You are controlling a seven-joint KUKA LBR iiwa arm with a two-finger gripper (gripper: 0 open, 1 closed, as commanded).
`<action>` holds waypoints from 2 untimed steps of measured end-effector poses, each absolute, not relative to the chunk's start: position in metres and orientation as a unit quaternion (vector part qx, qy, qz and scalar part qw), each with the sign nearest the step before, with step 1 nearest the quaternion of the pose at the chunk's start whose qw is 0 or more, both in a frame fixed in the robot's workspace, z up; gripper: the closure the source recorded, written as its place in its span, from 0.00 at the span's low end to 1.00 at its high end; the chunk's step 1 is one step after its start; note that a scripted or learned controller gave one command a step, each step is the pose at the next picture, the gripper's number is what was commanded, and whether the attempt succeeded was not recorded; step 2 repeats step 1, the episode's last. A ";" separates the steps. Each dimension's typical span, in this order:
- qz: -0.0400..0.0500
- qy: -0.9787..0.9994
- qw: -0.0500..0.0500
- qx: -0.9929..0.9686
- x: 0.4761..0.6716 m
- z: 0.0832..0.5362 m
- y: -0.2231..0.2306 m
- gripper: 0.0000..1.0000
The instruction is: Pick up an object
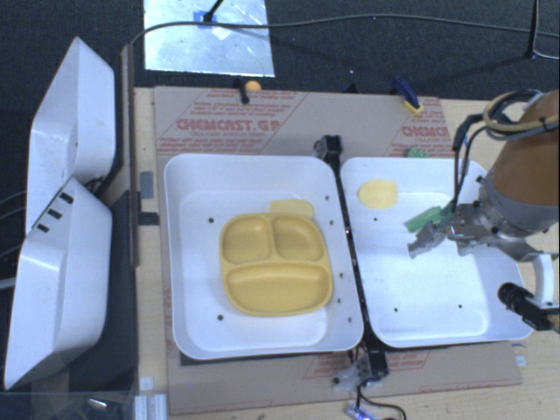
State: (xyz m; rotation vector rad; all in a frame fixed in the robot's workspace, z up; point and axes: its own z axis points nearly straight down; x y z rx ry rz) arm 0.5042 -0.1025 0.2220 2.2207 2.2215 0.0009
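My gripper (418,234) hangs low over the right bin (437,322), its fingers reaching toward the divider between the bins. One carries a green pad (426,218); I cannot tell whether the fingers are apart or together, and nothing is visible between them. The nearest candidate object is a flat yellow disc (377,193), lying ahead of my fingertips and off to one side, near the bin's far corner, apart from my gripper. My pose suggests an approach toward it, not yet a grasp. Farther on, across the divider, the left bin (197,322) holds a yellow compartment tray (275,263) with a pale yellow slab (291,207) touching its far edge.
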 end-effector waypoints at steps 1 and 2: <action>0.001 0.698 0.001 0.716 0.513 0.240 -0.056 0.00; 0.001 0.698 0.001 0.716 0.513 0.240 -0.056 0.00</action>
